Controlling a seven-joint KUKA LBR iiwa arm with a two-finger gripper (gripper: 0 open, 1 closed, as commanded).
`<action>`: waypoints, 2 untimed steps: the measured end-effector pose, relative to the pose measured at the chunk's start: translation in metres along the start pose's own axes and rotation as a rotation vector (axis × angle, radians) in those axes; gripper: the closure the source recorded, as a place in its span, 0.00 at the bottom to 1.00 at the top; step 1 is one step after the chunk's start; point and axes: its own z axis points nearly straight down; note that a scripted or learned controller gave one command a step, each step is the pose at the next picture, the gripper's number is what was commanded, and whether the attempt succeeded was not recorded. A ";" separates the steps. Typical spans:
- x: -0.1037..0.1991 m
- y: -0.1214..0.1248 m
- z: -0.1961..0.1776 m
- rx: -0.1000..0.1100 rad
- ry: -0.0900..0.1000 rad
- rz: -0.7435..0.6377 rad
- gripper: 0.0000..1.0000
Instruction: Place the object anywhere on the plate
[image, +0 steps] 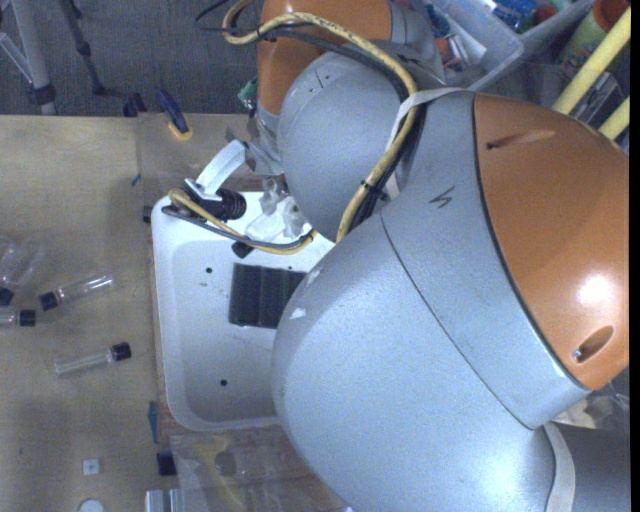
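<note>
Across the right side of the camera view, the big grey arm (420, 330) with its orange band leans over a white bin (190, 340). Near the bin's far edge sits the end effector (272, 212). The arm hides most of it, so I cannot tell if it is open or closed. On the bin's floor lies a dark block (262, 296) with ridges. It lies flat, and its right side goes under the arm. It is near the end effector, with some white floor showing between them. Left of the bin, on the wooden surface (70, 180), lie clear tubes (92, 358) with black caps, well apart from the block.
</note>
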 end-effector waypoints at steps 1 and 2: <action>0.005 0.004 0.151 0.000 0.006 0.328 1.00; -0.068 0.018 0.133 0.001 -0.001 0.308 1.00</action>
